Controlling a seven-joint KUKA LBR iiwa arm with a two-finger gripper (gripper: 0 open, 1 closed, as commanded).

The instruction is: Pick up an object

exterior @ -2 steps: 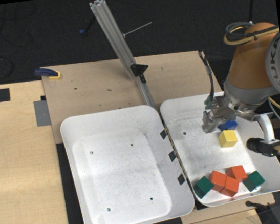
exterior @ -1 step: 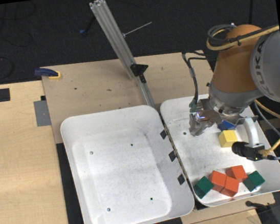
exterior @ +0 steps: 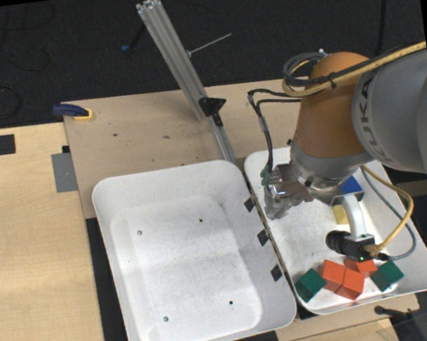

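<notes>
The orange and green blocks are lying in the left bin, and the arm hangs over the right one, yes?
Not quite: the camera view shows the orange blocks and green blocks in the right bin, at its near end. The arm does hang over that right bin.

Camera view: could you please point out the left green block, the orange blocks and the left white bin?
left green block [exterior: 310,283], camera view, on its top face.
orange blocks [exterior: 338,273], camera view, on the left one's top face.
left white bin [exterior: 187,264], camera view, on its bare floor.
</notes>
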